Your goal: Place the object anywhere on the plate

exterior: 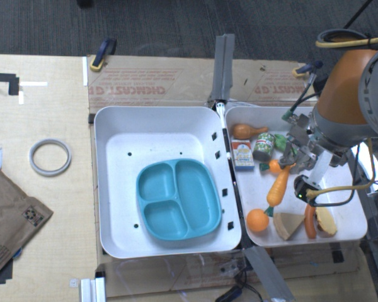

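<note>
We see the gripper (294, 158) over the right bin (359, 228); its grasp we cannot tell. The carrot (278, 187) lies at its seven o'clock amid crowded food; the blue plate (178, 198) sits in the left bin (113, 187) with free margins.

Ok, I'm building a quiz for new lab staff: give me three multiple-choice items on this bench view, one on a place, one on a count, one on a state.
1. Where does the blue plate lie?
A. in the left bin
B. in the right bin
C. on the cardboard

2. How many compartments does the plate have?
A. two
B. three
C. four

3. What lies on the plate?
A. the carrot
B. the orange
C. nothing yet

Answers: 1 A, the plate sits on the floor of the left bin. 2 B, ridges split it into two small sections and one long one. 3 C, all its sections are bare; the carrot and the orange lie in the right bin, where the pincer hangs by the carrot's top.
</note>
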You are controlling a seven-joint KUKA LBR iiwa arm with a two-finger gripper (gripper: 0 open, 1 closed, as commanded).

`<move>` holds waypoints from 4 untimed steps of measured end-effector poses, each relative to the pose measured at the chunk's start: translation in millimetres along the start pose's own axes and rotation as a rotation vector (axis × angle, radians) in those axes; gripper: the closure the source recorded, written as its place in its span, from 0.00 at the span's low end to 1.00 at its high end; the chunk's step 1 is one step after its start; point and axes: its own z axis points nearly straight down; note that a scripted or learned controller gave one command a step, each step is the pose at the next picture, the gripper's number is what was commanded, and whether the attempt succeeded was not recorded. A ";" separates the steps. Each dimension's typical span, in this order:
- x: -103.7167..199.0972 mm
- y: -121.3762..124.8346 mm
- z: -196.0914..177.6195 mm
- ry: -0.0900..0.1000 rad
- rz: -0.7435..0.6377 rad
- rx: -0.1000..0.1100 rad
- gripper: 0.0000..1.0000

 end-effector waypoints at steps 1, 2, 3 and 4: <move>59.4 -47.6 29.2 -0.004 0.030 -0.004 1.00; 108.2 -96.3 28.8 0.000 -0.015 -0.003 1.00; 94.0 20.9 18.2 -0.001 0.180 -0.003 1.00; 43.2 6.0 29.2 -0.002 0.446 0.001 1.00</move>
